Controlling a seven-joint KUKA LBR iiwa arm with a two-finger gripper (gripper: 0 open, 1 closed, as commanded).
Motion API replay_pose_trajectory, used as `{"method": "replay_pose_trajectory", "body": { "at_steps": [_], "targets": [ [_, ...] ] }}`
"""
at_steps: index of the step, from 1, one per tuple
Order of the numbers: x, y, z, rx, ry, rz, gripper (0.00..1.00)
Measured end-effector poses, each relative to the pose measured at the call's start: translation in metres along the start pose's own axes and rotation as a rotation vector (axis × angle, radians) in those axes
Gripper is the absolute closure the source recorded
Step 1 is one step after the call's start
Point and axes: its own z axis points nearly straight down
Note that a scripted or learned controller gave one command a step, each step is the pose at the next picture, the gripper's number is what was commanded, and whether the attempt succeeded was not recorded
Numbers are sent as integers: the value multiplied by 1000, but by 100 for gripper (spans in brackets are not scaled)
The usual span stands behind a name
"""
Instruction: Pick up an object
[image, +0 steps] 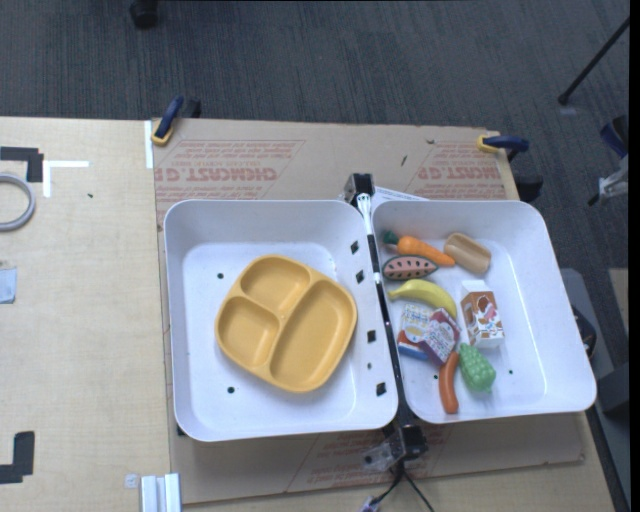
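Toys clustered in right bin (560, 300), left half: banana (424, 294), carrot (424, 248), hot dog (449, 386), green piece (478, 370), carton (482, 317). Packed touching, so risk of pinching 2 items or slipping off. Yellow tray (287, 322) alone in left bin (190, 300). Arm pose and gripper state: cannot tell; nothing held as far as visible.

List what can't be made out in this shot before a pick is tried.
- Small carton, camera view: print too small to read.
- Flat packet in the right bin: label too small to read; its top edge is covered by the banana.
- Green item beside the sausage: too small to identify.
- Ring on the bench: cut off by the left edge.
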Motion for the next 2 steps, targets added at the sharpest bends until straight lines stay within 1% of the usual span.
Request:
{"method": "replay_pose_trajectory", "body": {
  "at_steps": [1, 2],
  "targets": [
    [0, 1, -10, -1, -2, -3, 100],
    [1, 2, -19, -2, -4, -5, 100]
  ]
}}
